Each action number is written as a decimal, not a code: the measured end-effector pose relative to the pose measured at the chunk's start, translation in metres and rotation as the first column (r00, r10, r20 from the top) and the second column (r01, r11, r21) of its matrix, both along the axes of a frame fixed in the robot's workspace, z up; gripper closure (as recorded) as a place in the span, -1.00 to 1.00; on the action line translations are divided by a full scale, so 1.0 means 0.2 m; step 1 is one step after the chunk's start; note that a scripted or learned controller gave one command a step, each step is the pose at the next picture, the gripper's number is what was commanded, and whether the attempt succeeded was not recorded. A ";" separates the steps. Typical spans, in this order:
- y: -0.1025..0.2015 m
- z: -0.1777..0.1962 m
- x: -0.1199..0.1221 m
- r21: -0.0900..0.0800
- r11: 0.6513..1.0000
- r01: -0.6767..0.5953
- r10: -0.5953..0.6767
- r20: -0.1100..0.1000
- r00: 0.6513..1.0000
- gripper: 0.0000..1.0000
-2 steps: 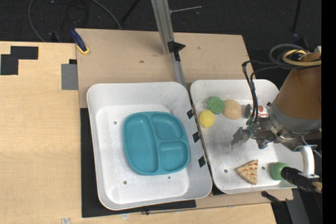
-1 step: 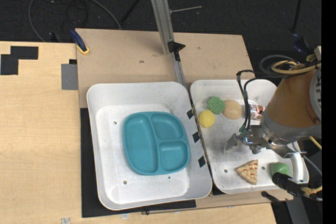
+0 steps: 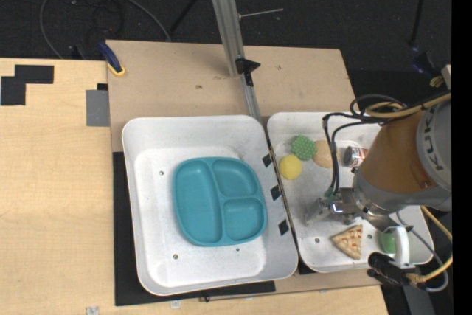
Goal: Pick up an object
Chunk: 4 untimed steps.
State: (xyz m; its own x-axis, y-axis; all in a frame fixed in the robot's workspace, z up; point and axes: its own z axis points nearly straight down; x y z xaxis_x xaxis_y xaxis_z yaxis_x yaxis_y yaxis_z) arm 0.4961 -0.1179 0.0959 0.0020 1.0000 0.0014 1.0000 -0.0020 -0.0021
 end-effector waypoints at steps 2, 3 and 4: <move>-0.03 0.36 -0.01 -0.002 1.000 -0.001 0.001 0.004 1.000 1.00; -0.05 0.67 -0.02 -0.002 1.000 -0.003 0.003 0.006 1.000 1.00; -0.06 0.80 -0.02 -0.002 1.000 -0.003 0.003 0.003 1.000 1.00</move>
State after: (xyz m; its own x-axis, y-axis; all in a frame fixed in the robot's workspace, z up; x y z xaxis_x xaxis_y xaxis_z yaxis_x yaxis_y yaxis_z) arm 0.4929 -0.1293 0.2549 -0.0007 1.0000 -0.0004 1.0000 0.0007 0.0005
